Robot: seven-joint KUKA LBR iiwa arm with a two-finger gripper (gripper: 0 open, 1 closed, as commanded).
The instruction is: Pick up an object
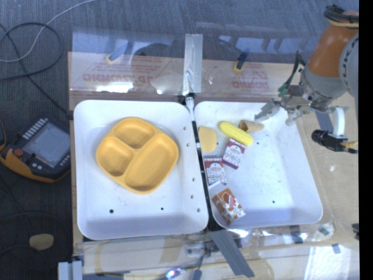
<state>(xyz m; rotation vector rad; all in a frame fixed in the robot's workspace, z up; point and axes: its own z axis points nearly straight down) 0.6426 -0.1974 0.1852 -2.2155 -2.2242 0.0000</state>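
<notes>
Above the far right corner of the right white bin (pixel 291 179), the tool (pixel 278 107) hangs with its two fingers spread apart and nothing between them. I judge this as the approach step. The small tan cone-shaped piece (pixel 250 125) and the yellow plastic corn cob (pixel 235 133) lie just below it, near the far wall. Next, the tool should descend over one of them and close. What the cone piece really is, I cannot make out.

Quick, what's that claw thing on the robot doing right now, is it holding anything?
Gripper: cannot be told whether open or closed; nothing visible in its grasp. It hovers over the right white bin, just right of the small tan piece and yellow corn cob.
</notes>
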